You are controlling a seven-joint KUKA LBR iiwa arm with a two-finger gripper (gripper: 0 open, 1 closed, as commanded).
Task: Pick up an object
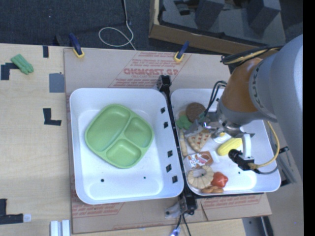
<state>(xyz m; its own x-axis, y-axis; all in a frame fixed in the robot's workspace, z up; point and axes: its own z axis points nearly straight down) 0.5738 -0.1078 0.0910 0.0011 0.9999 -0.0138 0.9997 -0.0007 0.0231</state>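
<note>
Scene: While the grey arm (275,82) reaches in from the right, two white bins sit side by side on the tabletop (29,146).
Left bin (78,181): holds a green divided plate (119,135).
Right bin (266,181): holds small toy foods, crowded toward its left side.
Gripper (209,124): low over the right bin, just beside a waffle piece (198,141); whether the fingers are released or clenched, I cannot tell.
Nearby items: a brown round piece (195,110), a yellow banana (230,146), a red tomato (219,180), a pale ring-shaped pastry (200,176).
Handling guess: the waffle piece looks light, stiff and flat, likely smooth plastic, so it may slip.
Grip advice: pinch it across its narrow width, edge to edge, clear of its neighbours.
</note>
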